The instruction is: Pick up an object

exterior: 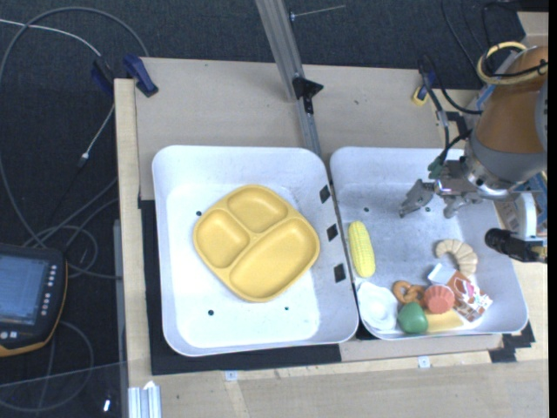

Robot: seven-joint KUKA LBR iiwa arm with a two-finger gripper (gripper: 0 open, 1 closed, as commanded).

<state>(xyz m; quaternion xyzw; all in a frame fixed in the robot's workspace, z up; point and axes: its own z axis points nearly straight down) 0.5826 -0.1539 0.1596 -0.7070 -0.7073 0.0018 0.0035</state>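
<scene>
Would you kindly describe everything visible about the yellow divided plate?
The yellow divided plate looks like smooth, slightly glossy plastic, rounded in outline, with three compartments: two smaller ones and one larger. It lies flat, turned at a slant, near the middle of the left bin, resting on its floor. Nothing lies in it.

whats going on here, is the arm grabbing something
Not yet. The arm's gripper hangs open over the right bin, with nothing between its fingers. The toy food sits along that bin's near side: a corn cob, a croissant, and a small pile in the corner. The left bin holds a yellow divided plate.
</scene>
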